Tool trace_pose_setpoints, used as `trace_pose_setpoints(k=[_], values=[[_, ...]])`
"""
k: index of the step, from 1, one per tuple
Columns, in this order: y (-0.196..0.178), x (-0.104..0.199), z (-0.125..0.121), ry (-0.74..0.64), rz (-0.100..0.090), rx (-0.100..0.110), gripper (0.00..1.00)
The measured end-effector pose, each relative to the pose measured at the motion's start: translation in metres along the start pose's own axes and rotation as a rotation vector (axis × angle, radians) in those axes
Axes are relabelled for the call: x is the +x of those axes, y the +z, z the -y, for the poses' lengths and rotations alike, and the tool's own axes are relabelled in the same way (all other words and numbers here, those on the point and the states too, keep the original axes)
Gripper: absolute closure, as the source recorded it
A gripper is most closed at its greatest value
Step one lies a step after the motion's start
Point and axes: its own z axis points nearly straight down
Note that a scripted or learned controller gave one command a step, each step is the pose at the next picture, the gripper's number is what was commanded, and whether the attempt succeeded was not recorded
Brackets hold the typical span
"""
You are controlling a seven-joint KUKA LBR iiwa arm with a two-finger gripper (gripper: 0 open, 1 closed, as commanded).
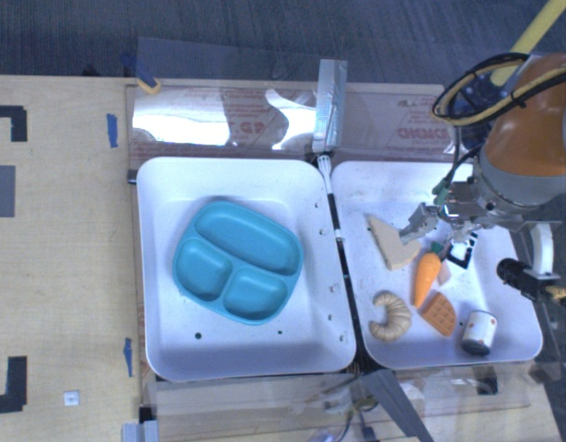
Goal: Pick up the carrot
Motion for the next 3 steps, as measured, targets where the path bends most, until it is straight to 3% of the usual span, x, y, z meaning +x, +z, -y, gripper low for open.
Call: trace_pose_setpoints(k=[1,2,3], values=[[0.12,-0.022,0.059,0.045,0.002,-0.007,0.0],[0.109,-0.022,0.057,0.046,0.004,-0.015,1.0],[0.02,0.043,0.037,0.092,-0.002,-0.009,1.0]])
